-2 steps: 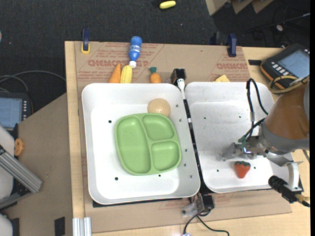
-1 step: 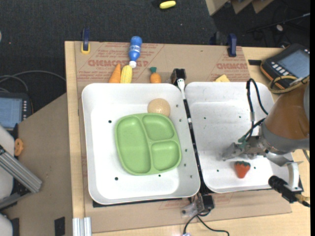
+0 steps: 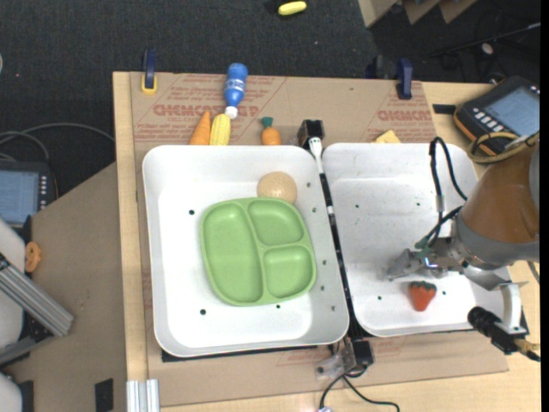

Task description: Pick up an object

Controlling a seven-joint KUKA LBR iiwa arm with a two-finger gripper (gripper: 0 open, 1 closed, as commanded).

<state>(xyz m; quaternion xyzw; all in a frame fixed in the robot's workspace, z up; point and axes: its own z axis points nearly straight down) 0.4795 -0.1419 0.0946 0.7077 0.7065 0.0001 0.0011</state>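
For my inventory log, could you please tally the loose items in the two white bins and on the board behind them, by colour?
Green: 1, divided plate
Beige: 1, round ball
Red: 1, strawberry
Orange: 2, carrot and small carrot
Yellow: 1, corn cob
Blue and white: 1, bottle
Total: 7
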